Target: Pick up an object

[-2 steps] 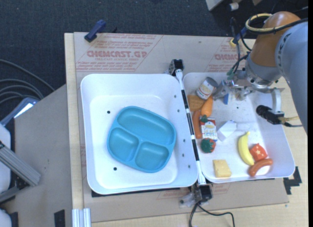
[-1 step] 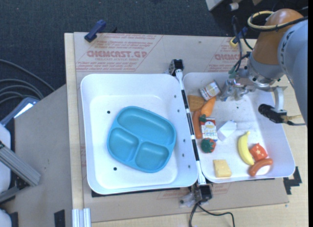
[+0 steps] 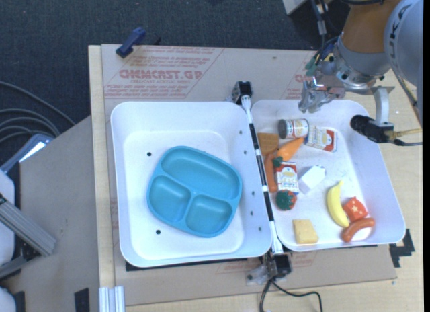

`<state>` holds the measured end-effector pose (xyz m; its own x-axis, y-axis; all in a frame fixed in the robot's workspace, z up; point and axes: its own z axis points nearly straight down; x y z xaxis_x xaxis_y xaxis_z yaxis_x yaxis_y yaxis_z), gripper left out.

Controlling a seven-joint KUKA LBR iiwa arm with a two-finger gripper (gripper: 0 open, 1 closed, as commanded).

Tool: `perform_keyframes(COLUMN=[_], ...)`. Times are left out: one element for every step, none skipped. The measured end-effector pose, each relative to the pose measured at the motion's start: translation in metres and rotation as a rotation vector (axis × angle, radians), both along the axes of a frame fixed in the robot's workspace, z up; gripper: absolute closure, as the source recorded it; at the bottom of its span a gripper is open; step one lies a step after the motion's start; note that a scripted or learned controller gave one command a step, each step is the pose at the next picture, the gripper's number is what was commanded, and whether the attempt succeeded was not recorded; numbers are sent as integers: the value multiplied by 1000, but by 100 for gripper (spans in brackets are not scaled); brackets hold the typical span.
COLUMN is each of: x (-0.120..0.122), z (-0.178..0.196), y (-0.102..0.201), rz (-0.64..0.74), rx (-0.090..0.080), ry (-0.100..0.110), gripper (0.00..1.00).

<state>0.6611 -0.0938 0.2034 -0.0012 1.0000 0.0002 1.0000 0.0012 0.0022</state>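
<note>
Hovering my two-finger gripper [image 3: 313, 104] over the far rim of the right white bin [image 3: 390, 189], nothing held; I can't tell its opening. Small jar with a dark lid [image 3: 293, 128] lies just below it, orange carrot [image 3: 290, 148] and yellow banana [image 3: 335, 205] beyond. Clutter is loose for picking. Blue sectioned plastic tray [image 3: 194, 190] sits well left.
</note>
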Motion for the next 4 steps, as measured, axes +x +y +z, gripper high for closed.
perform_keyframes(x=[0, -17, -86, -119], z=[-1, -116, -119, -119], y=[0, -51, -52, -24], rz=[0, -1, -2, -1], rx=[0, -1, 0, 1], ry=[2, 3, 3, 4], gripper=[0, 0, 0, 0])
